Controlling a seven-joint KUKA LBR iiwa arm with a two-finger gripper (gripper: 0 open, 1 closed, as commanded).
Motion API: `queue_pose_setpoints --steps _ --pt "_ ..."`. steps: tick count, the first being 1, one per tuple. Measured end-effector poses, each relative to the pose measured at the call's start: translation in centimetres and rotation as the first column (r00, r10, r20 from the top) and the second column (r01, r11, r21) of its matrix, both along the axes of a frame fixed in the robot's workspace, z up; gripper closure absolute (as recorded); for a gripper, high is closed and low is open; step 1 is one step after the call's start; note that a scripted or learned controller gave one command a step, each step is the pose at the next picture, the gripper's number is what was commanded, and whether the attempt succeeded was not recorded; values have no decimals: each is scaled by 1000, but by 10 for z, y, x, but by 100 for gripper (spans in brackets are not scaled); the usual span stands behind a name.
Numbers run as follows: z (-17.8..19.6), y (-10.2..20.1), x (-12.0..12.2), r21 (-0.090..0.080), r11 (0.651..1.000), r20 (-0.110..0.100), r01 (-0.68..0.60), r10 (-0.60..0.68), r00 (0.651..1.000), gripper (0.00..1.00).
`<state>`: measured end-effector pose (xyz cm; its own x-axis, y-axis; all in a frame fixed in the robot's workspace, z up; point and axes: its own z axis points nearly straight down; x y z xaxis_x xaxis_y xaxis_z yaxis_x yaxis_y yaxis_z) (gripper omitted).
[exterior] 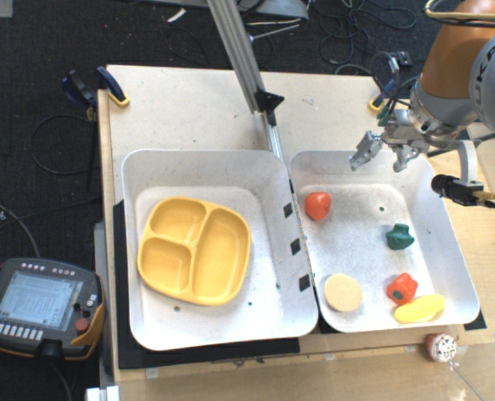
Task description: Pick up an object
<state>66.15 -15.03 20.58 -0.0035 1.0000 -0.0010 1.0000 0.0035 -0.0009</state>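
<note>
My gripper (382, 157) hangs over the back edge of the right bin (447, 232), its two fingers spread open with nothing between them. Below it in that bin lie a red-orange tomato-like piece (317, 205), a dark green piece (399, 236), a round tan cookie (343, 292), a red pepper (401, 287) and a yellow banana-like piece (419, 309). The tomato sits nearest the gripper, down and to its left. None of the objects touches the fingers.
The left bin (138, 174) holds a yellow divided plate (195, 251). A slanted metal pole (240, 44) rises between the bins at the back. A teach pendant (38, 306) lies left of the bench, and a small ball (440, 347) rests at the front right.
</note>
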Motion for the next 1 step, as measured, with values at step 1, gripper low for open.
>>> queue_pose_setpoints --steps 1 --pt "-10 -53 12 -3 1000 3 8 -8 1000 0"
